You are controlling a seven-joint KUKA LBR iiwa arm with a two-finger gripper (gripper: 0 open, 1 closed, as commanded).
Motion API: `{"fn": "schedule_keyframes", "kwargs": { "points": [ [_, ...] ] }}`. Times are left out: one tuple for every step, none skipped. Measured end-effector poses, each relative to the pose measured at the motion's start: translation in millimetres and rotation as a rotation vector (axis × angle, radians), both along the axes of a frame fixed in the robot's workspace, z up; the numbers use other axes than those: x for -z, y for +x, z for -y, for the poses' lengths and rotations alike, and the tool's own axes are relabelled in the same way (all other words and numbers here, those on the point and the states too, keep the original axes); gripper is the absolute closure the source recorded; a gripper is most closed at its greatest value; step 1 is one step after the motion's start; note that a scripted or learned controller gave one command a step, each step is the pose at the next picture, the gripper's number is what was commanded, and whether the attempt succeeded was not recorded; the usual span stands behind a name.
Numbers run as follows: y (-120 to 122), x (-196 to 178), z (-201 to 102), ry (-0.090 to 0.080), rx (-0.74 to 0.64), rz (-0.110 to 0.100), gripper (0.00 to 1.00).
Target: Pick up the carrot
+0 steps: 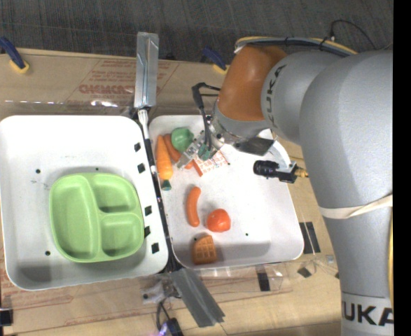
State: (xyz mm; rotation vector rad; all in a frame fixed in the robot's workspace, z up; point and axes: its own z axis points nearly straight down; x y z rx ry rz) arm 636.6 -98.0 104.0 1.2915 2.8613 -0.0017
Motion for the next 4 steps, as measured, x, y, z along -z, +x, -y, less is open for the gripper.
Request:
{"fn": "schedule_keyframes", "kwargs": {
  "points": [
    [2, -3, 4, -0.006, 0.003, 0.006, 0.00],
    [-56, -90, -56, 0.002, 0.069, 0.000, 0.00],
    [-43, -88, -75, 0.001, 0.199, -0.002, 0.00],
    [-84, -87, -59, 0.001, 0.336, -0.006, 0.00]
  ]
}}
